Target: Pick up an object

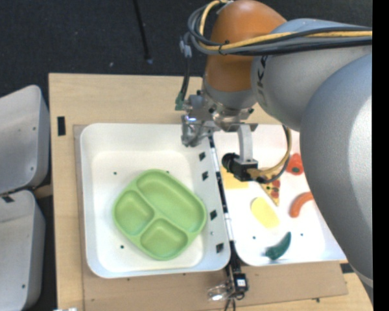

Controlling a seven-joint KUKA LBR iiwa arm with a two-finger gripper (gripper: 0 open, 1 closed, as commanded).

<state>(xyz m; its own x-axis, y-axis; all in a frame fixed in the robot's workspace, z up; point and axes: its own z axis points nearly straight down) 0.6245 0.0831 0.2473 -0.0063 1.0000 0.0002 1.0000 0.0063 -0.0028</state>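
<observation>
My gripper (194,133) hangs under the orange wrist band, over the back end of the wall between the two bins. It is at the far right corner of the left bin (91,173). Nothing shows in its grasp. A green three-part plate (159,214) lies in the middle of the left bin, well in front of the gripper. The right bin (246,251) holds a yellow piece (264,212), a dark green curved piece (279,246), a red-orange curved piece (300,203), an orange piece (295,164) and a small speckled wedge (272,188).
The big grey arm (324,96) covers the back and right side of the right bin. Both bins rest on a wooden board (117,89). White chair-like shapes (13,154) stand off to the left of the bench.
</observation>
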